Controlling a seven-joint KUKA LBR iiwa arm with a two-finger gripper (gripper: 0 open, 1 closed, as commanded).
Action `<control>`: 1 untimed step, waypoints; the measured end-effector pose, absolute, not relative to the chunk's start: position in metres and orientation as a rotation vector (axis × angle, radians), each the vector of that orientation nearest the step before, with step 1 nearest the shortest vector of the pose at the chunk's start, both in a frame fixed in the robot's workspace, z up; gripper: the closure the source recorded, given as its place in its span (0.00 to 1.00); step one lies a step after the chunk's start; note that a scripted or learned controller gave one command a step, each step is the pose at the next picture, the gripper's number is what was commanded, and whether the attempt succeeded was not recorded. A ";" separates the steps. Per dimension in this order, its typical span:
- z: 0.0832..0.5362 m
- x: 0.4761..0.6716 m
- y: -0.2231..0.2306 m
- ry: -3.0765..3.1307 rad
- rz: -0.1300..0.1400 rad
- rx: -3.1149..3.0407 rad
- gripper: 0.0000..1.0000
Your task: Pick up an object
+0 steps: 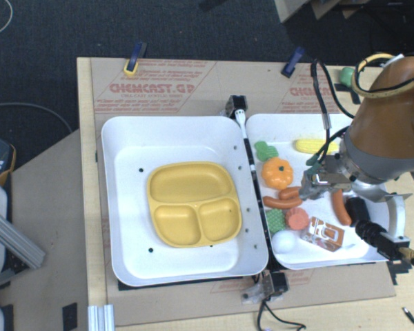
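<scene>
white egg [284, 241] and the small clear packet [324, 233] sit at the near edge of the right bin [259, 126], closest to us. behind them we see a pink round piece [298, 218], a green piece [276, 219], a sausage [282, 201], an orange pumpkin [277, 173] and a yellow corn [308, 145]. the gripper [316, 181] hangs low over the middle of this pile, just beside the sausage; we cannot tell whether it is spread or pinched. the left bin [117, 185] holds a yellow divided tray [193, 203]. our worry: the toys lie so close together that a closing grip may shove neighbours aside, catch two at once, or let the rounded sausage squirt out sideways.
</scene>
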State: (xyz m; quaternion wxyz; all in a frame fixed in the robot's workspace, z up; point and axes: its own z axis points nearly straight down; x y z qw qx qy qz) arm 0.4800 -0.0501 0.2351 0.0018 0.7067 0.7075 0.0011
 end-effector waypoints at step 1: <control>0.216 0.486 -0.042 2.224 -0.003 2.223 1.00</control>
